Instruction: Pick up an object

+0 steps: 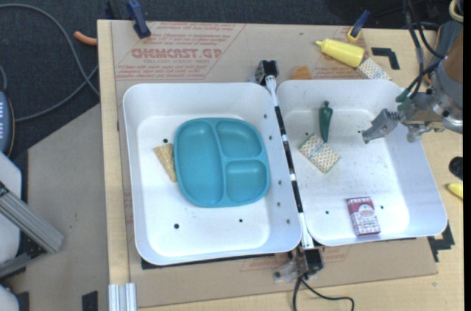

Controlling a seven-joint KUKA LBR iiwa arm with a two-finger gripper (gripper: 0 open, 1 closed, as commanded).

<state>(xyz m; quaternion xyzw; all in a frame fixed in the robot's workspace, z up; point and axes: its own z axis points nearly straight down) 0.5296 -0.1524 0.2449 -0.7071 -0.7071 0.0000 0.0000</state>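
Note:
The right bin (419,184) holds three things. A dark green pepper-shaped toy (324,120) lies near the bin's back left. Just in front of it lies a small checkered packet (319,154). A small red box (363,216) rests near the front edge. My gripper (377,128) hangs over the right bin's back right part, to the right of the green toy and apart from it. Nothing shows in the gripper.
The left bin (147,229) holds a teal divided plate (221,161) with a tan cracker (166,159) tucked at its left edge. A yellow bottle (341,51) lies on the board behind the right bin. Blue clamps (137,17) grip the board's back edge.

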